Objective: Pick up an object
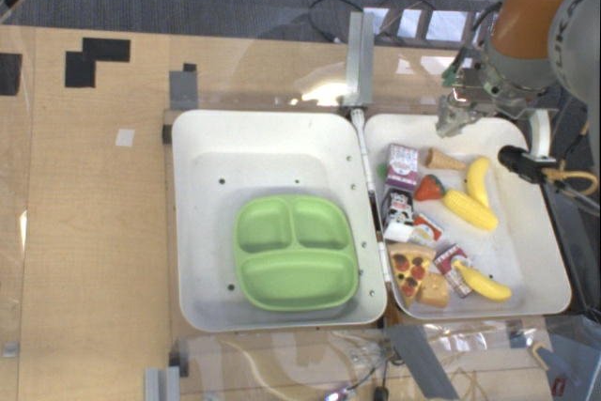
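We cannot tell the state of the hand (454, 119); the crowded toys in the right bin (554, 244) risk a slipped grasp.

Small toy foods are heaped in the right bin (554, 282): a banana (480, 177) beside a corn cob (469, 209), a strawberry (430, 188), a pink carton (403, 166), a pizza slice (408, 267) and a second banana (484, 281) near the front edge.
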You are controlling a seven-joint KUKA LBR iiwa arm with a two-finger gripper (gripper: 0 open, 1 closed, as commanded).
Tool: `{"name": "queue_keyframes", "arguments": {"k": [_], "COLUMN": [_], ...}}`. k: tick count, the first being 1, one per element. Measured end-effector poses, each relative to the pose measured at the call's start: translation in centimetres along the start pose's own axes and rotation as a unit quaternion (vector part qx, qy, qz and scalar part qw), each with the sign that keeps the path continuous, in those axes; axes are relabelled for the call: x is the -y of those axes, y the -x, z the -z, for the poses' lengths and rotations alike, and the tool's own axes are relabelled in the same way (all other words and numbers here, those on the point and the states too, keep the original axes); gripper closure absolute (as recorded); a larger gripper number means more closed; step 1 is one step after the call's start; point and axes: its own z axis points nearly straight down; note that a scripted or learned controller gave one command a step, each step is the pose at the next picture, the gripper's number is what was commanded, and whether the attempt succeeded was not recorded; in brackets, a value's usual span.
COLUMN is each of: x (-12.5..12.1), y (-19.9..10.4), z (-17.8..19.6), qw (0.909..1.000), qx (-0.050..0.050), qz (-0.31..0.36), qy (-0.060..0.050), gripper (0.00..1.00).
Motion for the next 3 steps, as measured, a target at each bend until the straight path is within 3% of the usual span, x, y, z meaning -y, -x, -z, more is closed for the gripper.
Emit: {"name": "queue_keyframes", "arguments": {"k": [1, 2, 3], "x": [7.9, 7.8, 3.8], "y": [0.3, 4.8, -0.8], "z": [-11.3, -11.4, -11.6], "qw": [1.0, 0.9955, 0.9992], "qx": [0.0, 0.001, 0.001], "qz": [-0.006, 0.095, 0.039], "qy": [0.001, 0.002, 0.006], "gripper": [0.0, 0.0, 0.0]}}
